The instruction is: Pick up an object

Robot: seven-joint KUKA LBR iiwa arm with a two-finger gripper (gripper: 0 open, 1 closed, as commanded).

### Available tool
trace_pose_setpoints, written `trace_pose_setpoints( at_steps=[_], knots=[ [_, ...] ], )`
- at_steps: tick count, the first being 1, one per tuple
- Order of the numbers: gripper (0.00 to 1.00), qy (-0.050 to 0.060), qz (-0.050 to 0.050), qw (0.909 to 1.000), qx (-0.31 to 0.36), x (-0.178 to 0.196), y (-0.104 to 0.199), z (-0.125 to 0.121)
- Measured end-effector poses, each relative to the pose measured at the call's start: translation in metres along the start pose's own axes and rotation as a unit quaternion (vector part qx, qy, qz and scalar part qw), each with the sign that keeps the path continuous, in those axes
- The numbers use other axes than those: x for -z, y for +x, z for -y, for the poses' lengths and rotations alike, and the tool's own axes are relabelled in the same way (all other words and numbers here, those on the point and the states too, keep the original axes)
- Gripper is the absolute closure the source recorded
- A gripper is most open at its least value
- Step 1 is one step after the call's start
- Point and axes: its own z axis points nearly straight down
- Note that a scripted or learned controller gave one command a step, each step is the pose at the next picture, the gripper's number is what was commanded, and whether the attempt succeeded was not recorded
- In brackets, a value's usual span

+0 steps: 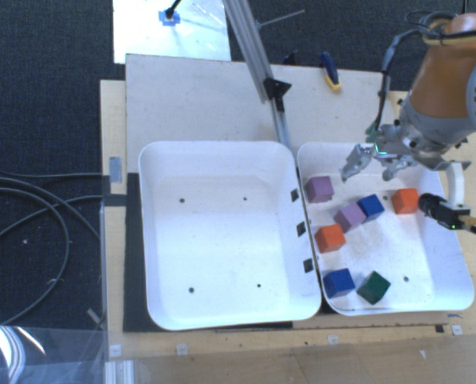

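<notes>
a pale wooden bench (222, 86) stands on dark carpet, with black cables (30, 206) looping on the floor at the left and a grey metal pole (250, 34) slanting down from the far side to the gap between the bins. a small blue-and-yellow tool (330, 69) lies on the far part of the bench. two shallow white bins sit side by side: the left bin (222, 238) shows a bare white floor with a few dark dots, and the right bin (430, 282) holds all the blocks.

the blocks are small cubes. a purple block (319, 188) lies at the far left of the right bin; another purple block (350, 216) touches a blue block (371, 206) near the middle. an orange block (330, 238) lies just left of these, and a second orange block (405, 201) lies toward the right. at the near side a blue block (338, 282) sits beside a dark green block (374, 287).

the gripper (375, 165) hangs over the far part of the right bin, its silvery fingers spread apart with nothing between them, near the far purple block.
</notes>
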Motion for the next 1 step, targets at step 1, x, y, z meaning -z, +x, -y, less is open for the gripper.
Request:
trace_pose_setpoints(
  at_steps=[1],
  knots=[
    [0.00, 0.002, -0.002, 1.0000, 0.005, -0.0241, 0.0783, 0.0183]
  ],
)
